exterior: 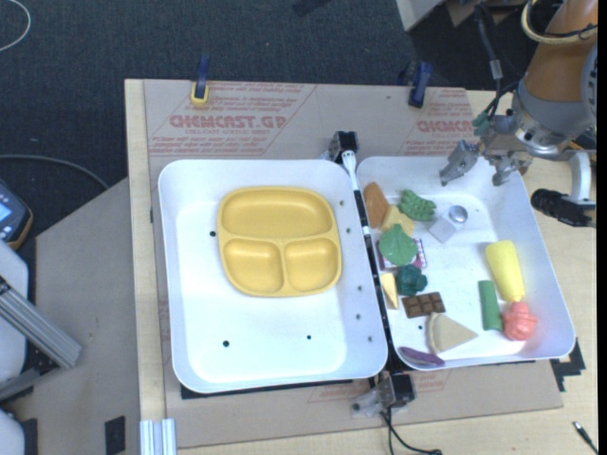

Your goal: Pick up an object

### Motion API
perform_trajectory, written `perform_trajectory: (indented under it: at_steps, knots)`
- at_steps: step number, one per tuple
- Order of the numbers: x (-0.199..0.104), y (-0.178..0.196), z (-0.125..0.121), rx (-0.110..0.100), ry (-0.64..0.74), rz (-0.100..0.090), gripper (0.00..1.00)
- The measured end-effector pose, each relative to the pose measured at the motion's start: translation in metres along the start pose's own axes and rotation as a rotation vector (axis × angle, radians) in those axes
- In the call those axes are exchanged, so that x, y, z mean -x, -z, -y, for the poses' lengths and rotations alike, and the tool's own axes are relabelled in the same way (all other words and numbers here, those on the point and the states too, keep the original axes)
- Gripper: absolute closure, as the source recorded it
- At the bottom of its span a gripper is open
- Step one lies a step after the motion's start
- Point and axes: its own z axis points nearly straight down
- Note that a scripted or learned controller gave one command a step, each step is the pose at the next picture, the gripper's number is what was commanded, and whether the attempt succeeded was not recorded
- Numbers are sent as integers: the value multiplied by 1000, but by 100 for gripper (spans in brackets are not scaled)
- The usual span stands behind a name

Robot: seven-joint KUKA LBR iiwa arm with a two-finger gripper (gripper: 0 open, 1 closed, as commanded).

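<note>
Gripper [484,162] hangs with fingers spread and nothing between them over the far edge of the right bin [541,245], as I watch from my remote station; the nearest piece, a small grey round object [458,214], lies just below it toward the camera, with the yellow block [505,268] farther down

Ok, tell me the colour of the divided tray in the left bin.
Yellow: the divided tray shows plainly in the camera view.
</note>
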Motion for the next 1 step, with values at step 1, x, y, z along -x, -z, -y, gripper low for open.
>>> perform_trajectory:
  at_steps: [1]
  knots:
    - [0,10,-3,16,3,3,0]
